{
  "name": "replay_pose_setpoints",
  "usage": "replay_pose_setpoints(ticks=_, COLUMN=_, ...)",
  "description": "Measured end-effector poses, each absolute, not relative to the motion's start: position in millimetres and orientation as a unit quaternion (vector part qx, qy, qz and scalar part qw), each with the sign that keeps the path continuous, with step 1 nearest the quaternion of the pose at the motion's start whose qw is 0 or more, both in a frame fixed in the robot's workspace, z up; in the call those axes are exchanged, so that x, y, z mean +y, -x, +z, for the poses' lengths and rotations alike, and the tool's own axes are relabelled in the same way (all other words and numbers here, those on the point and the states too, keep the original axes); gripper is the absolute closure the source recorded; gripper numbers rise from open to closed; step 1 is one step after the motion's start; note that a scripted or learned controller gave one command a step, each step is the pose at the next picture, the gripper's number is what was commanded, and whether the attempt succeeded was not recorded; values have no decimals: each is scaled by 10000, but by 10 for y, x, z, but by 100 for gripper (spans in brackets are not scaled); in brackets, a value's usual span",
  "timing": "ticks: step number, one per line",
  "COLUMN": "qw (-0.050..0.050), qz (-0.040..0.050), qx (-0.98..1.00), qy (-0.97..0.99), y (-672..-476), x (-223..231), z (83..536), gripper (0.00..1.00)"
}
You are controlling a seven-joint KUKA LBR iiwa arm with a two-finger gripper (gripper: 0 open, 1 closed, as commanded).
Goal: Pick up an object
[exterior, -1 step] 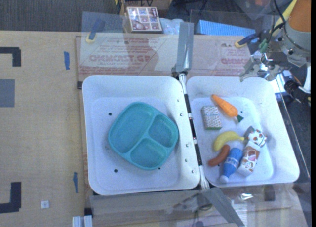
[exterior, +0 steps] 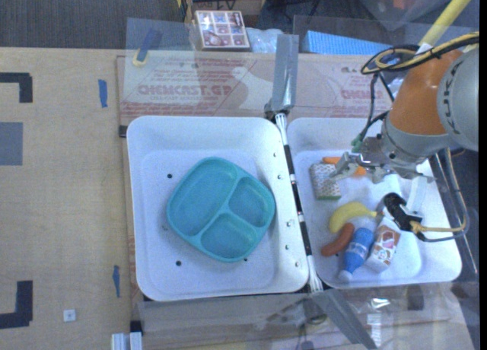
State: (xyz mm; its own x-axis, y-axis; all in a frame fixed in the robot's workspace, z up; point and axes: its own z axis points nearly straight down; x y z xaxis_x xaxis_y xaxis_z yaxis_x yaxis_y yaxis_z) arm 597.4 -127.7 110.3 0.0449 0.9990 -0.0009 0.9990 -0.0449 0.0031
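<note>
My hand [exterior: 351,164] hovers in the right bin [exterior: 441,265] by the sponge [exterior: 326,181]; whether it's spread I cannot tell; nothing lifted yet; banana [exterior: 350,214] and bottle [exterior: 356,251] lie nearby.

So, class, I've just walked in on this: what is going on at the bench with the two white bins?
A grey and orange robot arm reaches into the right bin, its hand low over a small sponge-like block. Nothing can be seen lifted yet. Nearby in that bin lie a banana, a sausage, a blue bottle and a small carton. The left bin holds a teal divided plate.
</note>
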Motion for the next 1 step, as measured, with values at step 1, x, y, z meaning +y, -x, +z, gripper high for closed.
replay_pose_setpoints(ticks=1, qw=39, qz=17, qx=7652, qy=-6438, y=-4900, x=-1592, z=881, gripper=0)
